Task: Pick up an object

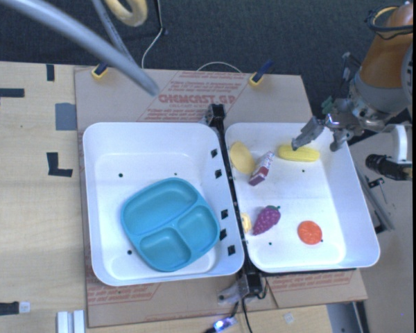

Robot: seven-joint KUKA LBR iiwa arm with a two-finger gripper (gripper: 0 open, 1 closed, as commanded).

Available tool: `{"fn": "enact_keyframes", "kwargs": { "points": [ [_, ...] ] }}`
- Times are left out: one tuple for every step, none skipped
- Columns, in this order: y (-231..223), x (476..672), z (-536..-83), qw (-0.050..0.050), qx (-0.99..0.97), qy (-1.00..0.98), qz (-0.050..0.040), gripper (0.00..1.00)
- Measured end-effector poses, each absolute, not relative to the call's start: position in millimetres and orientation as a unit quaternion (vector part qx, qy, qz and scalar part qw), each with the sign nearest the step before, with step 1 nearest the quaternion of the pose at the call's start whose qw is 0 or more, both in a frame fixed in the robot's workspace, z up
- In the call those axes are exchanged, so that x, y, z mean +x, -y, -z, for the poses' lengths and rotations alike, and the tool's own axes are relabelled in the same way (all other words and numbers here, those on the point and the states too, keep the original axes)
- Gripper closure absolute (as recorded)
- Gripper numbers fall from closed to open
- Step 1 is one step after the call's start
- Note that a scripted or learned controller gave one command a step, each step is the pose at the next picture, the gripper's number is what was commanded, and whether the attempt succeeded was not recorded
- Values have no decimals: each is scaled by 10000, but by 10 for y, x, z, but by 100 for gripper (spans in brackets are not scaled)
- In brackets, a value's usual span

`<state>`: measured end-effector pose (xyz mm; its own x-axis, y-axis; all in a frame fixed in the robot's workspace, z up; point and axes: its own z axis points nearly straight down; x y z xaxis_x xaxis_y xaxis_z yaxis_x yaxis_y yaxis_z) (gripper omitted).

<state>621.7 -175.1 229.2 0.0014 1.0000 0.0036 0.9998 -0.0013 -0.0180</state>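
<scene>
Over the right bin's (pixel 347 207) far corner I've got the claw (pixel 321 136) hanging with fingers spread and nothing between them, just beside the banana (pixel 298 153), which lies flat near the back wall, my likeliest pick.

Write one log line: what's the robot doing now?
hand: open, above right white bin's far edge | nearest: yellow banana-shaped toy | holding: nothing | task: not done

Blue divided plate (pixel 170 223), white bins (pixel 97 151); yellow banana (pixel 298 154) at 12, purple grapes (pixel 267 219), orange fruit (pixel 310 232) at 5.
</scene>
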Motion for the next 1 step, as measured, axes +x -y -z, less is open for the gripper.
{"fn": "enact_keyframes", "kwargs": {
  "points": [
    [1744, 6240, -2364, 27, -7063, 7079, -19, 0]
  ]
}}
